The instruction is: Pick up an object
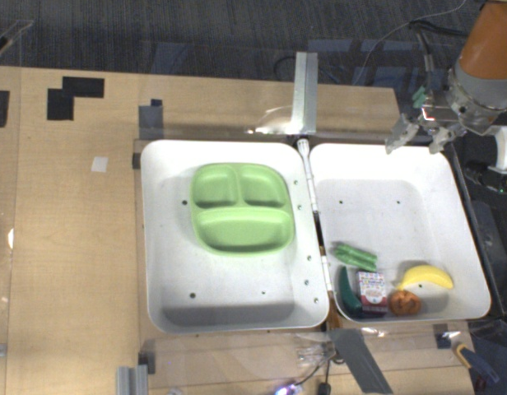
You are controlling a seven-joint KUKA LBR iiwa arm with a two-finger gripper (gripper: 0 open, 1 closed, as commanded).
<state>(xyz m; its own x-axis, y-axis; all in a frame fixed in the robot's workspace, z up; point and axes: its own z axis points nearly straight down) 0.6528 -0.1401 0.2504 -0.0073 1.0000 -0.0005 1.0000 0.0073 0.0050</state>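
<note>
grey tool (418, 138) spread open, holding nothing

At two o'clock the arm (492, 44) came in as a fat round barrel, and that orange band was broad and glossy, wrapping the whole width. Below it sat a pale grey collar, rounded at its lower edge. Off that hung the gripper (416, 138), a cluttered block of light metal with a small green patch on one side. Thin pale fingers (397, 141) splayed off its base.
</note>
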